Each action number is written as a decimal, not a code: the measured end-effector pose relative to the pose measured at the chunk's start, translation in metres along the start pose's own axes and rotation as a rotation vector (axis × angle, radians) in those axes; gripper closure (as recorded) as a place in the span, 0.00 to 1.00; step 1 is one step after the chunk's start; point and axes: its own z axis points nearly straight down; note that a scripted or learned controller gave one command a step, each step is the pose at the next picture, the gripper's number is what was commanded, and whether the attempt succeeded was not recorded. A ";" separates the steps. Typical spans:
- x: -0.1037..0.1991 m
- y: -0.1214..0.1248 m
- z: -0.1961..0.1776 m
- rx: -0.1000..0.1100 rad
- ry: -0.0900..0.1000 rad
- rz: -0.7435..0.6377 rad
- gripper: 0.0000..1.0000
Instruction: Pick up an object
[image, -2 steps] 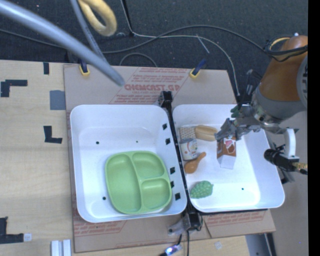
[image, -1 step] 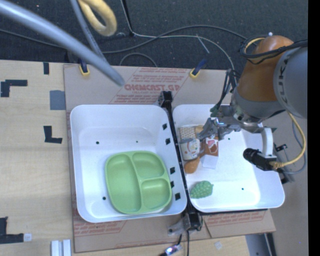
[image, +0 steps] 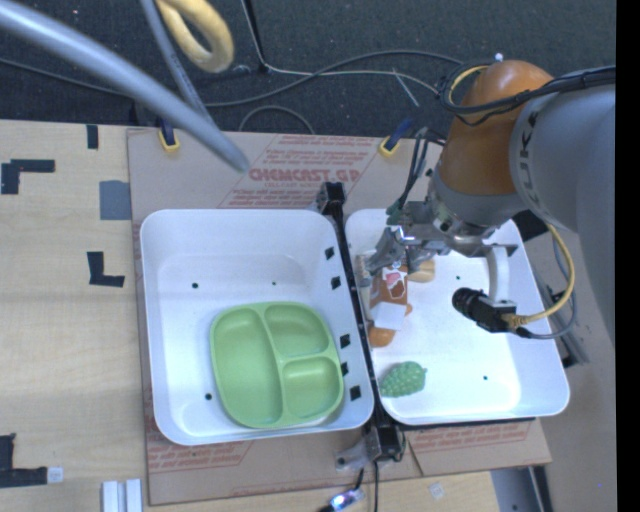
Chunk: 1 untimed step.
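Knobbly green lump (image: 403, 378), smooth divided tray (image: 277, 364)

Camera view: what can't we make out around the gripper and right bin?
- Gripper: finger state unreadable, wrist clutter covers it.
- Orange-and-white item: too small to identify; contact with gripper unclear.
- Right bin: upper part hidden under the arm.
- Green object: small, type unclear.

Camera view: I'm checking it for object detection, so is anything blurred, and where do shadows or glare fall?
Camera view: even light, no strong glare; the grey bar crossing the top left is out of focus; the green plate is sharp with a faint shadow; things beneath the gripper are small and shaded.
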 end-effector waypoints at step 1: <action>0.060 0.019 0.010 0.000 0.000 -0.001 1.00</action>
